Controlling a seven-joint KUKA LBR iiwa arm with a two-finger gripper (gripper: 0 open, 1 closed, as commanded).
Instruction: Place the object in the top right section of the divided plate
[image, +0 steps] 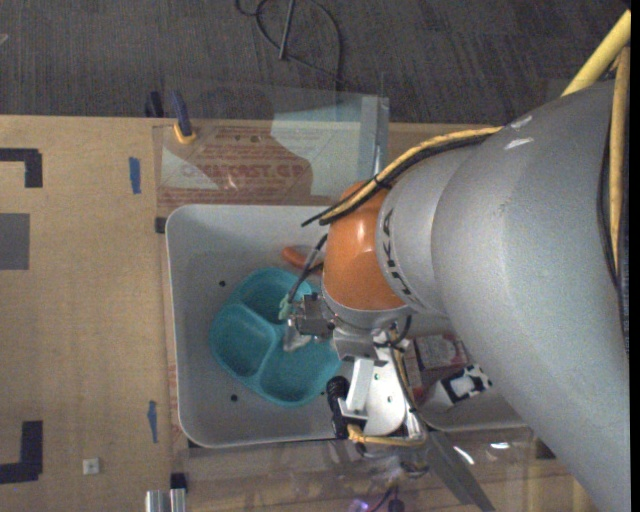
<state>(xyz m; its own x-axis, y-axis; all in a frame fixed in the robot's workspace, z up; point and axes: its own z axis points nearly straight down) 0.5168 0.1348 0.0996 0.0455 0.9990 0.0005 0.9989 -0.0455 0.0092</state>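
Note:
A teal divided plate (250, 335) lies in the left white bin (195, 300), its sections showing on the left and lower sides. The arm reaches in from the right and its orange-banded wrist covers the plate's right part. My gripper (297, 325) hangs over the plate's right-hand sections, seen from above with metal parts and cables around it. A small orange object (297, 256) peeks out on the bin floor just beyond the plate, beside the wrist. I cannot tell if anything is between the fingers.
A second white bin (480, 405) lies under the arm with a red-and-white packet (440, 352) and a black-and-white item (466, 383) in it. A clear plastic panel (270, 150) stands behind the left bin. Cardboard bench surface (80, 300) stretches to the left.

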